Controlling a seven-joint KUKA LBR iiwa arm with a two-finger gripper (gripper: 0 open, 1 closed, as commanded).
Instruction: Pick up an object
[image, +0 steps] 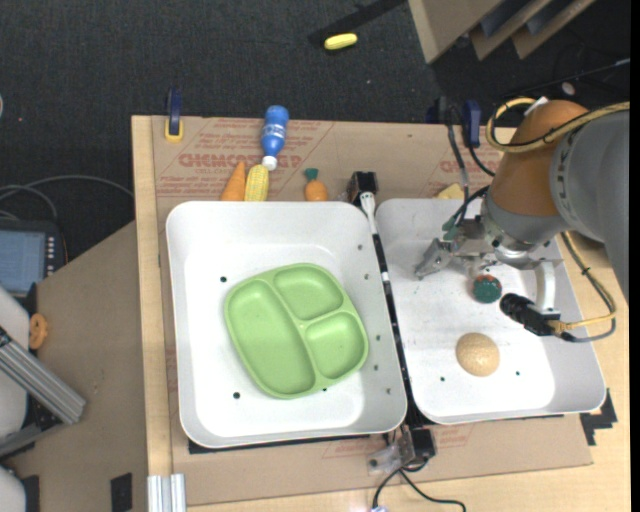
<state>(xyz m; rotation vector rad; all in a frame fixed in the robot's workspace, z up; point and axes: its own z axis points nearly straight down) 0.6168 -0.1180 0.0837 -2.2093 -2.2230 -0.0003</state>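
The grey arm with its orange band (525, 165) reached in from the right and hung low over the right shallow white bin (430, 385). Its end effector (470, 262) sat above the bin's upper middle; whether it was clenched or released could not be told. A small dark green round object (487, 290) lay just beside and below it on the bin floor. A tan rounded lump (478, 354) rested nearer the front of the same bin, apart from the green one. In the left shallow white bin (200, 400) lay a light green plastic plate with three compartments (295, 330). Behind the bins, on the brown counter (215, 160), lay a blue and white bottle (274, 135), a yellow toy corn cob (257, 183) and an orange toy carrot (315, 188).
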